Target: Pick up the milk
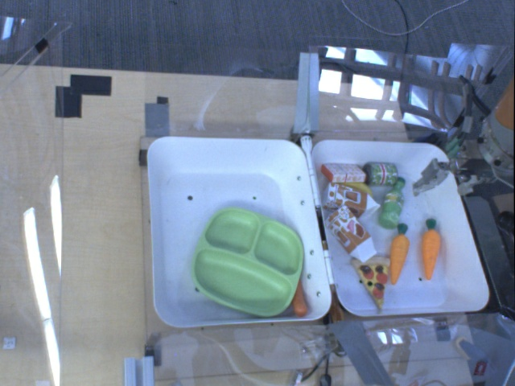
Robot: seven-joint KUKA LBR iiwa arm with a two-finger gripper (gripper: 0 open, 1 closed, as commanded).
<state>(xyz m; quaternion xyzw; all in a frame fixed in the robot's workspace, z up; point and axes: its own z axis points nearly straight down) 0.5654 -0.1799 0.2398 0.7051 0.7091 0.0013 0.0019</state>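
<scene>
Milk lies well left of the tool

The milk (348, 230), long axis slanting, sits left and below the tool (432, 175); whether the tool is closed, I cannot tell.

Green divided plate (248, 261) in left bin (173, 215); two carrots (399, 253) right.

The wooden bench (96, 240) bears two white bins, left (173, 167) and right (467, 288), touching.
</scene>
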